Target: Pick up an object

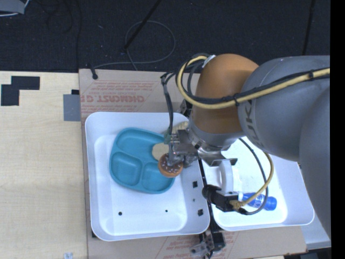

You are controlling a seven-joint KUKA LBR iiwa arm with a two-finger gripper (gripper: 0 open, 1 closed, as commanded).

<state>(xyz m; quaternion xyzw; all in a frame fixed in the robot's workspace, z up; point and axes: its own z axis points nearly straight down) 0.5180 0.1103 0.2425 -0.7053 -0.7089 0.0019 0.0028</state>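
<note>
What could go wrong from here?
1. The end effector sits right at the blue tray's rim; it may catch the tray instead of the brown round piece by it.
2. That piece overlaps the tray edge, so a lift could tip it off.
3. Cables hang low over the right bin and could snag.

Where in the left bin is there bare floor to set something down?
The left bin has bare floor along its near edge, below the blue divided plate, and a narrow strip between the plate and the bin's left wall. It is crowded on the right, where the gripper hangs over a small brown round object at the plate's rim.
</note>
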